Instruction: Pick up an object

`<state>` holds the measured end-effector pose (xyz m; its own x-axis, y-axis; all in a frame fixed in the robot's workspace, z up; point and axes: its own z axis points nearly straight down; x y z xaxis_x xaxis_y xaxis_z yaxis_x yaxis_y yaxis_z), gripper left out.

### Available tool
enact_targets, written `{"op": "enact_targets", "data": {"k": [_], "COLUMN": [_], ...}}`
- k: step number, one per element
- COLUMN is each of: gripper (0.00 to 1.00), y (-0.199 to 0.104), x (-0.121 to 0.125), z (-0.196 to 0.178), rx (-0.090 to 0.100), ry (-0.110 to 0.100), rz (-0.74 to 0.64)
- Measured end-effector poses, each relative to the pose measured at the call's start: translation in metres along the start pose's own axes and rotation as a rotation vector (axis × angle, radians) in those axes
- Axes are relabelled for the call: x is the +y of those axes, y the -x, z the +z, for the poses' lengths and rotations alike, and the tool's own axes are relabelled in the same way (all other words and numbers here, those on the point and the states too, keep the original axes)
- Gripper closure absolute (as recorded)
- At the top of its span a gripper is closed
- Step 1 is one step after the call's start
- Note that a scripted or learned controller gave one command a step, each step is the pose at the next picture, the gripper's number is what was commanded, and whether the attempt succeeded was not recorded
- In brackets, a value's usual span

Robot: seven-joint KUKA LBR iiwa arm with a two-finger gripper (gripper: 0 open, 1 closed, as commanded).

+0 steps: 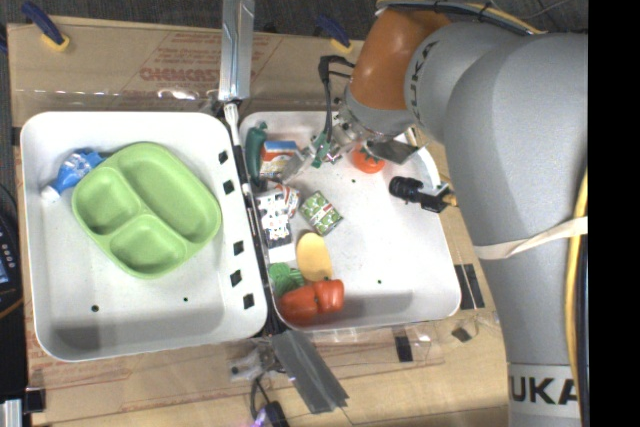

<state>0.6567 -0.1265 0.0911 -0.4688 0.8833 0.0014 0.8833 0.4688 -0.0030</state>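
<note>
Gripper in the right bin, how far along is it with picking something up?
Done: the gripper is low at the far end of the right bin. In hand: I can't tell whether it grips anything. Left: a lift; nothing looks raised, and the red pepper, yellow piece and green packet lie on the bin floor.

Even overhead light, soft shadow inside the left bin (130,320), fine details slightly blurred

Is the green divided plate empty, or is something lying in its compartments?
Empty. All three compartments of the green plate show bare green; the blue item lies beside it, not inside.
</note>
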Motion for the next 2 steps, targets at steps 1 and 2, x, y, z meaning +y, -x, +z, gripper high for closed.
{"op": "enact_targets", "data": {"k": [1,2], "gripper": [0.00,0.00], "y": [0.002,-0.013], "x": [-0.007,0.008], "z": [-0.021,-0.007], "rx": [-0.002,-0.008], "ry": [0.002,0.001], "rz": [-0.052,0.097]}}
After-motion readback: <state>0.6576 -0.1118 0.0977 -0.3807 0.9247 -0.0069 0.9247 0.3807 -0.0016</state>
